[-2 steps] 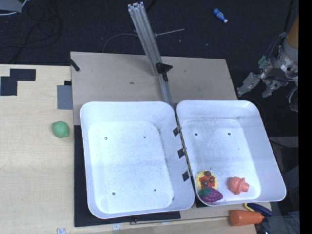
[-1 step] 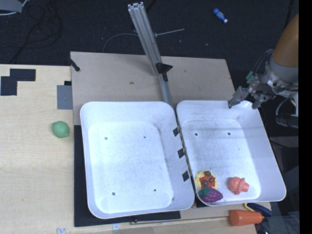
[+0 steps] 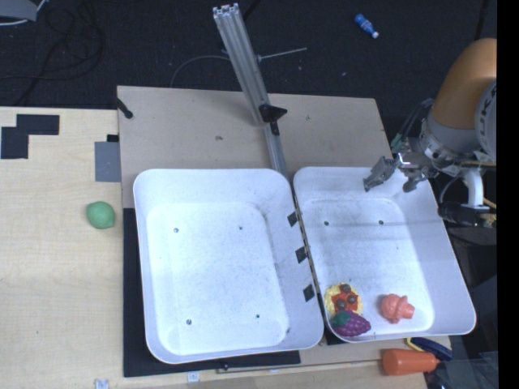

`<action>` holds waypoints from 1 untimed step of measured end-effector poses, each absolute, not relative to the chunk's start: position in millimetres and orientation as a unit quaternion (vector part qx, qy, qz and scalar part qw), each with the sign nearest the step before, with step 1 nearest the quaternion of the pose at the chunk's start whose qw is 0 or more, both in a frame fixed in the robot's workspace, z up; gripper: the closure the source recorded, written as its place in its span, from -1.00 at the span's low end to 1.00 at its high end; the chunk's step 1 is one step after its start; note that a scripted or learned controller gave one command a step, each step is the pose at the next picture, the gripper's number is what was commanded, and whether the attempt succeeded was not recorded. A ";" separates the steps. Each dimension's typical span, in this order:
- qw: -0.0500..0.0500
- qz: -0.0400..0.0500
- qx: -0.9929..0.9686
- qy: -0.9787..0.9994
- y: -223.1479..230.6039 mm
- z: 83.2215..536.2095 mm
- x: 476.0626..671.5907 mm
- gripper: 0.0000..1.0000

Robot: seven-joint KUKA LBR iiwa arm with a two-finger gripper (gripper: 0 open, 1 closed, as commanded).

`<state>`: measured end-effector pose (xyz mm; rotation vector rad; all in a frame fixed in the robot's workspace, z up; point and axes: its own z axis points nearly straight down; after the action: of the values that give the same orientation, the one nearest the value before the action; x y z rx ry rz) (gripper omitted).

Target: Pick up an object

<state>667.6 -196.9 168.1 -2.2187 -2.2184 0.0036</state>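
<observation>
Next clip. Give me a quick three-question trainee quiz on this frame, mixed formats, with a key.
1. True or false: the green ball lies inside the left bin.
2. Which bin holds the pink toy and the purple and yellow toy? A) left B) right
3. Fill in: the hand is over the right bin's ____ edge, near or far.

Key
1. False; it lies on the wooden surface left of the bins.
2. B, at the near end.
3. Far.
</observation>
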 end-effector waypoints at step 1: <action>0.002 0.001 -0.707 -0.707 -198.6 125.0 665.0 -1.00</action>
<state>665.0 -198.6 125.0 -2.2184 -2.2199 0.0033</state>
